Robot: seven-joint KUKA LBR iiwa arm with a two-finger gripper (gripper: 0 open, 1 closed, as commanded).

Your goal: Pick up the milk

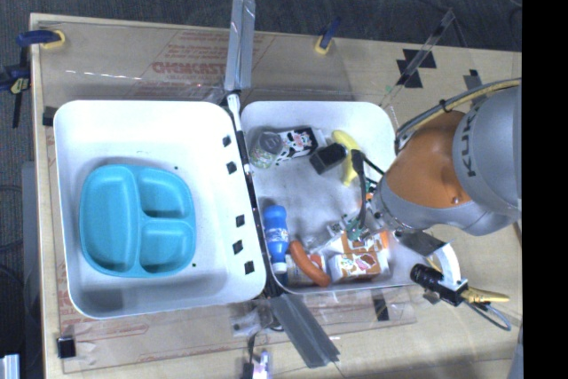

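Teal tray [138,217], blue bottle [276,231], yellow banana [346,146], white bins [213,115].

Even, bright overhead light; soft shadows, slight blur.

Milk carton [359,263]: small orange-and-white pkg w/ printed label, lying on its side along the near wall of the right-hand bin [319,115], long axis approx. left–right, its left end touching a hot dog [308,264], just beside a blue-capped bottle [276,235].
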